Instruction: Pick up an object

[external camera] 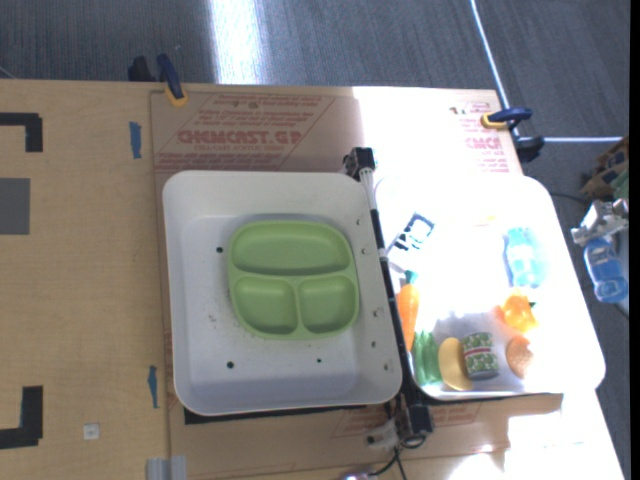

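Task not begun: we see every toy (carrot (407,308), can (480,355), blue bottle (522,258)) lying in the right bin (565,278); the gripper's state we cannot tell.

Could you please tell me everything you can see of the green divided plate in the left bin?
The green divided plate is a pale green, rounded-square tray that looks like matte plastic. It has three compartments: one long one along the far side and two smaller ones side by side on the near side. It lies flat, right way up, roughly centred on the floor of the left white bin. Nothing appears to sit in its compartments, and nothing else touches it.
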`<state>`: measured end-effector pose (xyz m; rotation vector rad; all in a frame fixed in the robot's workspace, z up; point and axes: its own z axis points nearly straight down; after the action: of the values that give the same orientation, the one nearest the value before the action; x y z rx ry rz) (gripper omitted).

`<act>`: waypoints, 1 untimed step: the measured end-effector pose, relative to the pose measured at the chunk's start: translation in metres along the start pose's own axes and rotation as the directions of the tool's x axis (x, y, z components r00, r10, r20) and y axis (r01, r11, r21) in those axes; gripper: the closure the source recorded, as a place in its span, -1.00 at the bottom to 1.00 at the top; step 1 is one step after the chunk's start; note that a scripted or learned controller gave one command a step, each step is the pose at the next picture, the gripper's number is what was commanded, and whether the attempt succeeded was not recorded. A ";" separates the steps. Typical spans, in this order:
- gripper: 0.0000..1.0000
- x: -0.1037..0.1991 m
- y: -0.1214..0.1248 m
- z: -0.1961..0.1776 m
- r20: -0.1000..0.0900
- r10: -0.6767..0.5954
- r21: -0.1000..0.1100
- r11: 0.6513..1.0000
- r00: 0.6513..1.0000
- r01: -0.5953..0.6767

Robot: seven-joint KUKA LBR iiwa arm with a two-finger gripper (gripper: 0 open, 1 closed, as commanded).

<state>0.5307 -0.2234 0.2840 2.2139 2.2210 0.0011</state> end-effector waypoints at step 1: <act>1.00 0.000 -0.016 0.005 -0.004 0.003 0.005 1.000 1.000 -0.003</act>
<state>0.5148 -0.2238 0.2792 2.2217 2.2219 -0.0007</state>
